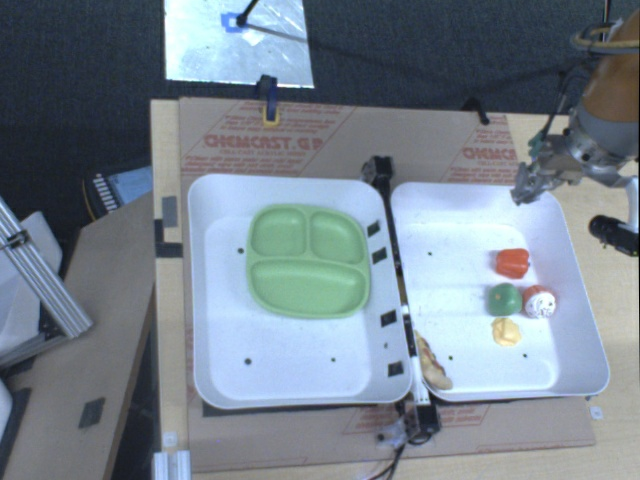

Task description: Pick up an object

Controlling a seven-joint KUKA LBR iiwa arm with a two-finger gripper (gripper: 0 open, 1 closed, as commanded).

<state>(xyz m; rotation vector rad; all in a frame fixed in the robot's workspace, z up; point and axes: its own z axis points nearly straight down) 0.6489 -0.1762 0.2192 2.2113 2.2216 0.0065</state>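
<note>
- Claw (527,190): hangs over the far right corner of the right bin (470,218), at the rim. Nothing seen between its tips; apart or together, cannot tell from this angle.
- Candidate objs, all in right bin, right half: red pepper-like piece (513,262), green round piece (505,299), red-and-white ball (540,304) just beside the green one, yellow piece (506,333) nearer still.
- A tan item (433,364) lies by the near left wall of the same bin.
- Key relation: the cluster lies toward the near side from the claw, approx. straight down the bin. Red piece is closest to the claw.
- Long axis: red piece looks slightly wider than deep; others roundish, no clear axis.
- Left bin (215,298) carries a green divided plate (306,261); well apart from claw.
</note>
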